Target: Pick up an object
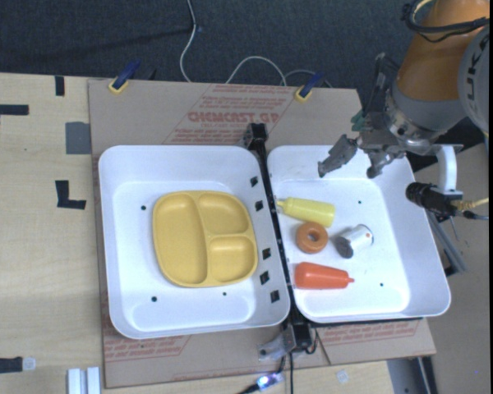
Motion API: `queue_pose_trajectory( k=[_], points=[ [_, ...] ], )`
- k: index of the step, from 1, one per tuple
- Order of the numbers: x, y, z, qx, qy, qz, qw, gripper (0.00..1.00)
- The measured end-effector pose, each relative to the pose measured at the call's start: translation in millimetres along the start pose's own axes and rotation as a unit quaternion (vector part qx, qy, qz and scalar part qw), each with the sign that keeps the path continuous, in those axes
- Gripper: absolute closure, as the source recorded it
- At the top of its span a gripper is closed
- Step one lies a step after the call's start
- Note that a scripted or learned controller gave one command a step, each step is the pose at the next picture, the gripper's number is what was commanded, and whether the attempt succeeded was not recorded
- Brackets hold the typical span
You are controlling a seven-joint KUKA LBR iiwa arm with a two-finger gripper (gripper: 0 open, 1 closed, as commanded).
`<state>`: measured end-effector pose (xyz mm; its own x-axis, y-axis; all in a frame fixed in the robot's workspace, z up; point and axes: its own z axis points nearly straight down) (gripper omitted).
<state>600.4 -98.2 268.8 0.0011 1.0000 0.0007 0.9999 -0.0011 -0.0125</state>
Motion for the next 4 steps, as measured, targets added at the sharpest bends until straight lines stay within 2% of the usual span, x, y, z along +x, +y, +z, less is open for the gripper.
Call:
queue_pose_trajectory(
  k=[1, 2, 3, 4],
  points=[
    [0, 2, -6, -0.006, -0.001, -0.001, 1.0, 0.0],
    [-1, -1, 38, -0.003, -0.001, -0.001, 1.0, 0.0],
    [-5, -9, 98, -0.002, -0.001, -0.001, 1.0, 0.0],
    [-9, -1, 149, -0.003, -0.001, -0.001, 1.0, 0.0]
  ],
)
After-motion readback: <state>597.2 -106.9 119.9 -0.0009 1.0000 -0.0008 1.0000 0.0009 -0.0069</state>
